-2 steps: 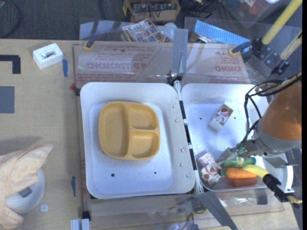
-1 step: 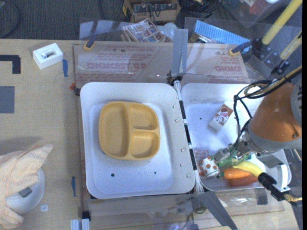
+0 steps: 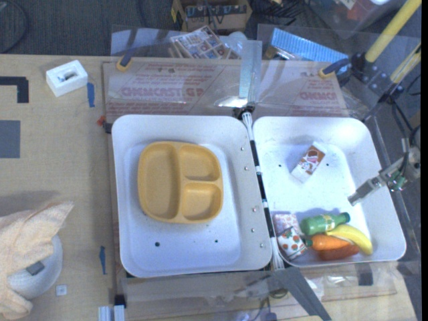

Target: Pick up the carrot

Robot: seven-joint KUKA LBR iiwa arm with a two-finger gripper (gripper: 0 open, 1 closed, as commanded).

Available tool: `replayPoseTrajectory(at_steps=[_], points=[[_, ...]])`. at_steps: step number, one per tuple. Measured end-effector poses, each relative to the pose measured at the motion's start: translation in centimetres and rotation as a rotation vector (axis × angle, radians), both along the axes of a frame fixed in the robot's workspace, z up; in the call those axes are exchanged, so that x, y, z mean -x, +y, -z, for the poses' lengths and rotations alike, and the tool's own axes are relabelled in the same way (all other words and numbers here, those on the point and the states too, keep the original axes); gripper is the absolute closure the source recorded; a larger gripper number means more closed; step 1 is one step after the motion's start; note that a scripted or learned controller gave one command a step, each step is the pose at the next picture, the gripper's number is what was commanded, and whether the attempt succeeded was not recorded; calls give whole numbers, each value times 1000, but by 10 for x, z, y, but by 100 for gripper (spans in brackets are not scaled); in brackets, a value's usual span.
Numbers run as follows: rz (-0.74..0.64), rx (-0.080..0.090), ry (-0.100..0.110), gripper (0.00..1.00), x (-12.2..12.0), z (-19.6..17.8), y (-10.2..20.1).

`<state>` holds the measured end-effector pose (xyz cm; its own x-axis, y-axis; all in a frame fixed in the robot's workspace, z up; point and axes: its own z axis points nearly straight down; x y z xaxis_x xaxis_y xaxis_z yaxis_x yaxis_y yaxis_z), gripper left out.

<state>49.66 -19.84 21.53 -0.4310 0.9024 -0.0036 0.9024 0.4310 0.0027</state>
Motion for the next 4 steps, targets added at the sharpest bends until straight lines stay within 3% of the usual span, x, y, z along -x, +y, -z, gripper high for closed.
replayPoseTrajectory(at_steps=[1, 2, 3, 4], points=[[-81, 9, -30, 0, 6, 103, 50], [-880, 10, -10, 0, 12, 126, 58], [-877, 10, -14, 100, 12, 116, 58], [-623, 3, -2, 100, -4, 7, 52]])
